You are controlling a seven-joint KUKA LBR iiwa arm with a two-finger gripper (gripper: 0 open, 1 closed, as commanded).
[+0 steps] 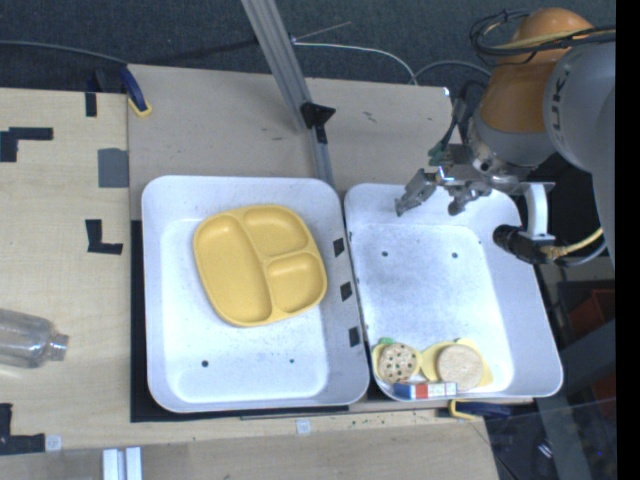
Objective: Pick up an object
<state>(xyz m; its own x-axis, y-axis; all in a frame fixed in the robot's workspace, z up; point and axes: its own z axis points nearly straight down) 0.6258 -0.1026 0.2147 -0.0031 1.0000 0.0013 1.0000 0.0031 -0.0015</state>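
Yellow divided plate, left bin: likely rigid, light, slick plastic; take by rim; gripper jaws spread, holding nothing.

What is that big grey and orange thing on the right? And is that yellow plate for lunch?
That grey and orange thing is a robot arm, and its job is to pick something up. At its end is a claw with two fingers, spread open and holding nothing. It hangs over the far edge of the right bin. The picture is taken by a camera up high, looking down on a bench with two white bins side by side. The left bin holds the yellow plate, which has three sections. In the near corner of the right bin sit a toy cookie, a round tan piece and a small red, white and blue thing. A clear bottle lies on the bench at the left.
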